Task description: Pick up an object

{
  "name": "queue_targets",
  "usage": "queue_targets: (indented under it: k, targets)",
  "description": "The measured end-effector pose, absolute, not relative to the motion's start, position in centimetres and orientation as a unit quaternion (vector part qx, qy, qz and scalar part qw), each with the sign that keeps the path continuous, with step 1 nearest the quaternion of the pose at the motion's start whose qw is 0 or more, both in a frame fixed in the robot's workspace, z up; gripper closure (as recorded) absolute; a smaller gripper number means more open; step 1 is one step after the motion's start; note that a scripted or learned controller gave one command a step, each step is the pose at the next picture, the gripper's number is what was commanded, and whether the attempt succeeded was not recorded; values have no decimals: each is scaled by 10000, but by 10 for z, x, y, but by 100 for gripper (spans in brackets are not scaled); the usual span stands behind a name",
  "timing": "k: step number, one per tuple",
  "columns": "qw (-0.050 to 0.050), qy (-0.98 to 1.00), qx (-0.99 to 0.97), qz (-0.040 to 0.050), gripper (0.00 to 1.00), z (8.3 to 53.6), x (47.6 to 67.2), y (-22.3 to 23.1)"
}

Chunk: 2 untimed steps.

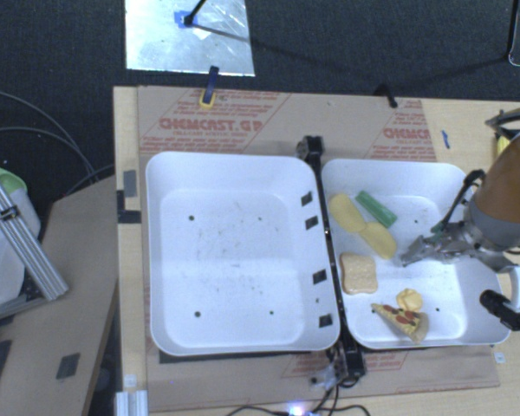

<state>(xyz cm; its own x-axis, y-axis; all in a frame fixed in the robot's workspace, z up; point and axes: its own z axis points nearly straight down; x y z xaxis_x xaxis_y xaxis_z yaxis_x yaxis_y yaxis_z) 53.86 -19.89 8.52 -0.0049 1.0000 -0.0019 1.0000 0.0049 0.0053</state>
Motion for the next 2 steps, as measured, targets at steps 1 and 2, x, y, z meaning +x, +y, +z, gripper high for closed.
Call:
queue_targets:
  k: [1,2]
  targets:
    - [21,7114,7028,34,0,86,611,-131]
    - [15,7106,7036,31,0,190,531,-51]
